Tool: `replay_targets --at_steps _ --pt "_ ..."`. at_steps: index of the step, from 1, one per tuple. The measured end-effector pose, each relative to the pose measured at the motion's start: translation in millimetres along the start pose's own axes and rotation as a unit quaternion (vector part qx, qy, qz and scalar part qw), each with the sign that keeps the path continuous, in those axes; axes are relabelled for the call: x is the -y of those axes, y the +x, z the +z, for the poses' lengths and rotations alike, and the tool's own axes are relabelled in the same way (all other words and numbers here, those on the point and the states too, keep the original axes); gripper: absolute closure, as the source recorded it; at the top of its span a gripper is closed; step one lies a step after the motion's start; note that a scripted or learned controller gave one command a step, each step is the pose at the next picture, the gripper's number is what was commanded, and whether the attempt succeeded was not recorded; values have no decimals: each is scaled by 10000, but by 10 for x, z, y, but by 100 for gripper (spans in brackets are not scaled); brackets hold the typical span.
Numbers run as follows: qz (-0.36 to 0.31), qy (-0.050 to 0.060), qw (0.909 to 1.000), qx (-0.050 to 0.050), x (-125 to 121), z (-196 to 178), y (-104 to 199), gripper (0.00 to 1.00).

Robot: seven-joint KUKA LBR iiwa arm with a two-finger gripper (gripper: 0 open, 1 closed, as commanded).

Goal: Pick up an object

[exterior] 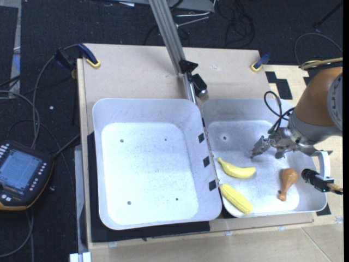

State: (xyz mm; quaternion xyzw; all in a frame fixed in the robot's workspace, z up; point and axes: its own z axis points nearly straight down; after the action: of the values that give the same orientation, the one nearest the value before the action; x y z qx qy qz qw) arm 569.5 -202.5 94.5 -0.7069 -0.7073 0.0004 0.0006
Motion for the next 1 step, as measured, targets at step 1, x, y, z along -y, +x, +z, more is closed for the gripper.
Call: replay_targets --at_steps 1 --pt "1 -7 10000 3 -3 -111 -4 100"
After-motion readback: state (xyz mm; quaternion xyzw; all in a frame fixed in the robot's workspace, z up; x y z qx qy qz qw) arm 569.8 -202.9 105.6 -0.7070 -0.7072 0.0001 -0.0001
